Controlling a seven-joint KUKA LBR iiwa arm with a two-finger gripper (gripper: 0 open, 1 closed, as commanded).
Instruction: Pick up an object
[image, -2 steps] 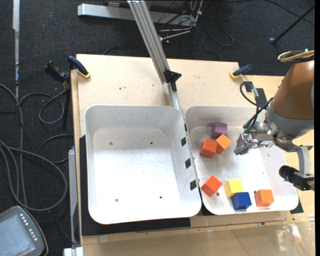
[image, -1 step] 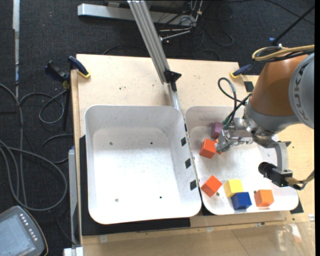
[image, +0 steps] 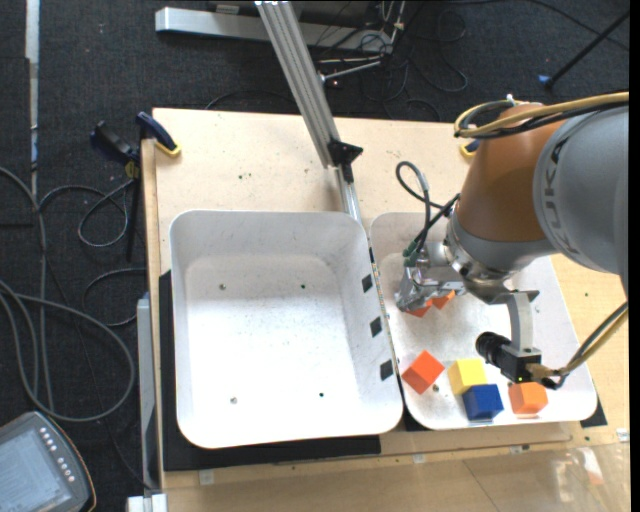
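My gripper (image: 418, 296) hangs low over the upper left part of the right bin (image: 570, 330), under the grey and orange wrist. A small red-orange block (image: 436, 299) peeks out right at the gripper's tip, mostly hidden by it. Whether it is gripped cannot be made out. Closer to the bin's front lie an orange cube (image: 423, 371), a yellow cube (image: 466, 375), a blue cube (image: 483, 402) and another orange cube (image: 527, 398).
The left bin (image: 200, 300) sits beside the right one, its raised wall just left of the gripper. A slanted metal rail (image: 305, 80) runs down to the bins' back edge. A yellow-blue clamp (image: 158, 135) grips the bench's far left corner.
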